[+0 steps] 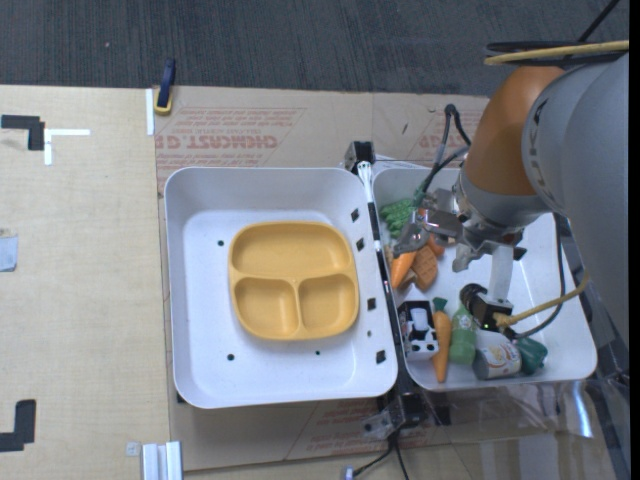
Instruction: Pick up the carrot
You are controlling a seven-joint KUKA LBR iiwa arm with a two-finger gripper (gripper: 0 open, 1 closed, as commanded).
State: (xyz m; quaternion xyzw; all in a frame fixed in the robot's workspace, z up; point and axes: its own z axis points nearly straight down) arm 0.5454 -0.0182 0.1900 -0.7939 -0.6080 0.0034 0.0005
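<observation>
Two white bins: left bin (190, 298), right bin (565, 353). One yellow divided plate (293, 279), three compartments. One carrot (441, 344). One green bottle (463, 336). One can (496, 360). One black-and-white toy (419, 330). Remaining toy food under the arm too cluttered to count.

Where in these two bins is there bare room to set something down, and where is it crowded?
Free: the white floor of the left bin around the yellow plate, and the plate's three compartments. Crowded: the right bin, with the carrot, other toy food and the arm over it.
</observation>
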